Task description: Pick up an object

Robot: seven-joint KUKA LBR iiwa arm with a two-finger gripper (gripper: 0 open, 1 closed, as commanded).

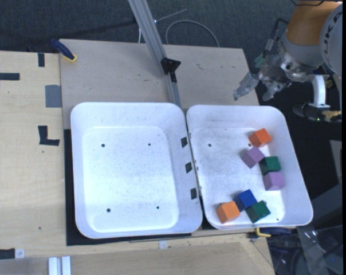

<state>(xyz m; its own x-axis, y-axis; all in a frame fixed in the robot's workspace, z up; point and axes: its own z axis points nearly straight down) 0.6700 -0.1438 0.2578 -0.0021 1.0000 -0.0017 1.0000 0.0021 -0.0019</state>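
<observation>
Orange, purple, green and blue blocks [259, 137] are sitting in the right bin [219, 114], looking light and hard, easy to pinch by two flat sides, while the gripper [259, 87] is hanging above the far rim, open and holding nothing.

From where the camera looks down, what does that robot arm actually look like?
The arm is grey metal with rounded, tube-like segments and a broad orange band above the wrist. At its end sits a small gripper in grey and dark metal, with angular parts and thin cables running around it. A white curved piece shows just below the wrist.
</observation>
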